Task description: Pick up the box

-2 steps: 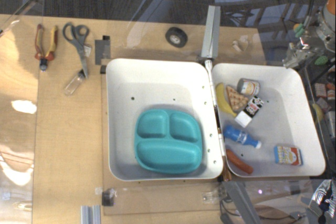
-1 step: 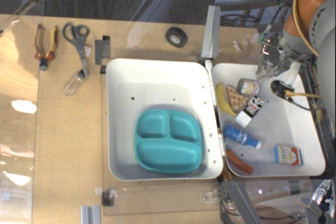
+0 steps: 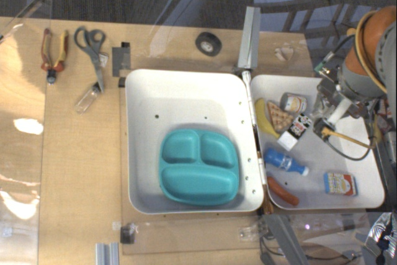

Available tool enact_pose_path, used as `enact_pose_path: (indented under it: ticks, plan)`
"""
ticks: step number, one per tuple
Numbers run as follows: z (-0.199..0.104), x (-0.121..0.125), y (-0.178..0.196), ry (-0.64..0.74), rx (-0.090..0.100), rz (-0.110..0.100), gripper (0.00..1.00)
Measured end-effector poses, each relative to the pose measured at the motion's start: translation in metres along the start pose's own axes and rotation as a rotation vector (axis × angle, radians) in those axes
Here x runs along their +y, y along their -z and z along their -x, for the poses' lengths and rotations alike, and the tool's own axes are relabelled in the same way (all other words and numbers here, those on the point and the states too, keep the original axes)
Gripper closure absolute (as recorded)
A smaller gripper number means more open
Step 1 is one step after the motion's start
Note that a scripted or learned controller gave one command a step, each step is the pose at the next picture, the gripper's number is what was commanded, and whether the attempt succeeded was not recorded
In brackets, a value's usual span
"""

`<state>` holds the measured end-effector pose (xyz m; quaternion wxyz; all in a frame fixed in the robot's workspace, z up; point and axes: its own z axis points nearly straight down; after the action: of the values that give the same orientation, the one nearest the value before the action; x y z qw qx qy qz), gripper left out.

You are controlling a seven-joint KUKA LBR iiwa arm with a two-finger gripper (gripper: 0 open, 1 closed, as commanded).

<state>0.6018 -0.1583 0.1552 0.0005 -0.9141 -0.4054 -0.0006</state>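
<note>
A small box (image 3: 340,184) with a blue top and a red and white face lies flat near the front right of the right bin (image 3: 372,198). My gripper (image 3: 324,101) hangs over the back right part of that bin, well behind the box and apart from it. Nothing shows between the gripper and the box.
The right bin also holds a banana (image 3: 263,118), a waffle-like wedge (image 3: 279,115), a can (image 3: 293,102), a small white carton with black and red print (image 3: 295,131), a blue bottle (image 3: 285,162) and a sausage (image 3: 283,191). A teal divided tray (image 3: 200,166) lies in the left bin (image 3: 186,90). Scissors (image 3: 93,46), pliers (image 3: 53,51) and a tape roll (image 3: 208,43) rest on the bench.
</note>
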Motion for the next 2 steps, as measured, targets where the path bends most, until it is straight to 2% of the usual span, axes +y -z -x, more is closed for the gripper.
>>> enact_pose_path:
  ticks: [1, 2]
  plan:
    - [0.005, -0.043, -0.01, -0.54, 0.0, -0.001, 0.0]
    - [0.002, -0.043, 0.0, -0.529, 0.002, 0.0, 1.0]
